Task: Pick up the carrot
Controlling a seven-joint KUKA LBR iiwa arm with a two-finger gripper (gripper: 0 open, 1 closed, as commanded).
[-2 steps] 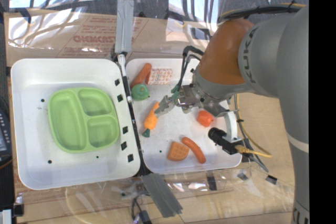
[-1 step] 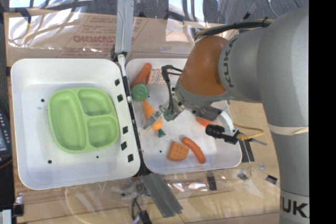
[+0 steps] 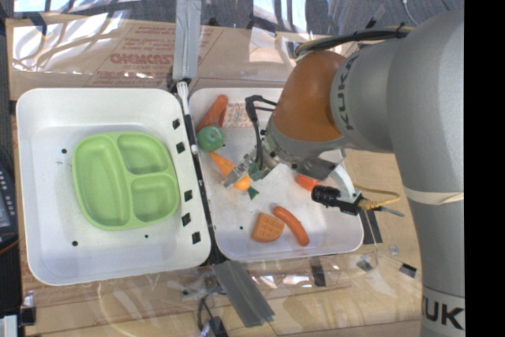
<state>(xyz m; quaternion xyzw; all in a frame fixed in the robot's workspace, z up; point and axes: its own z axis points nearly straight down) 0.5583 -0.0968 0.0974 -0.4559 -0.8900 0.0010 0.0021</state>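
The carrot is a small orange piece with a green tip, lying slantwise on the floor of the right bin, left of its middle. My gripper is down over the carrot's lower right end and covers part of it. Orange and green bits of the carrot show just below the gripper. The arm's orange band and grey wrist hang over the bin's centre and hide the floor beneath.
The right bin also holds a green round fruit, a reddish sausage at the back, a waffle piece, another sausage and a small orange piece. The left bin holds a green divided tray.
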